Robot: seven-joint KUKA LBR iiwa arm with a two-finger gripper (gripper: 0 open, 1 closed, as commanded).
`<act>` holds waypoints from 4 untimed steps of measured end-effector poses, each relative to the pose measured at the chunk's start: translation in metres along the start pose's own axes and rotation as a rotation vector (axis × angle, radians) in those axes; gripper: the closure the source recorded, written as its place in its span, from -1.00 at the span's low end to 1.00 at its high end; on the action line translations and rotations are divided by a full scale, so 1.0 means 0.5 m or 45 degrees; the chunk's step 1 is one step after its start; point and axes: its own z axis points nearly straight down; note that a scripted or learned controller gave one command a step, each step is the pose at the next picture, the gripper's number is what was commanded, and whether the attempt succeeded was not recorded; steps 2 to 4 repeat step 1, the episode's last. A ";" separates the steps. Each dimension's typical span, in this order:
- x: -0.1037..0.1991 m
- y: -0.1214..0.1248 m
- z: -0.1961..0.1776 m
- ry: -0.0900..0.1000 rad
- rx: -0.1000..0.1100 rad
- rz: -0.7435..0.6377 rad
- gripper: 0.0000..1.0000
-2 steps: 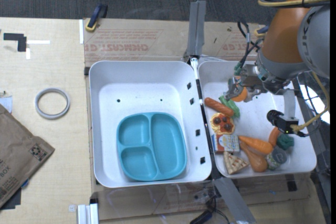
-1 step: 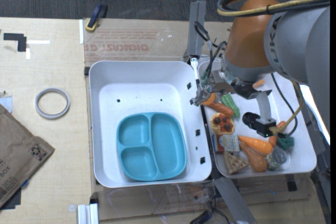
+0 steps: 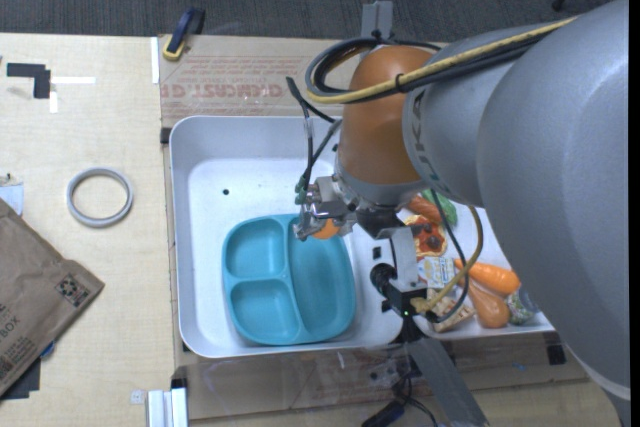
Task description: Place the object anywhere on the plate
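Observation:
A blue plate (image 3: 262, 303) with three compartments lies in the front part of the left white bin (image 3: 200, 177). My gripper (image 3: 318, 218) hangs over the plate's far edge, above the large right compartment. Between its fingers sits a small orange object (image 3: 325, 230), and the gripper is shut on it. The object is just above the plate's rim; whether it touches the plate I cannot tell. The orange wrist band and grey arm hide the bin's right side.
The right bin holds toy foods, among them a carrot (image 3: 493, 276) and an orange piece (image 3: 489, 308). On the bench to the left lie a tape roll (image 3: 100, 196) and a brown box (image 3: 35, 300). A blue-yellow tool (image 3: 183, 30) rests beyond the bins.

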 end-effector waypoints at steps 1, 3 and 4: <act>-0.001 0.000 0.000 0.000 0.000 0.001 -1.00; -0.001 0.000 0.000 0.000 0.000 0.001 -1.00; -0.001 0.000 0.000 0.000 0.000 0.001 -1.00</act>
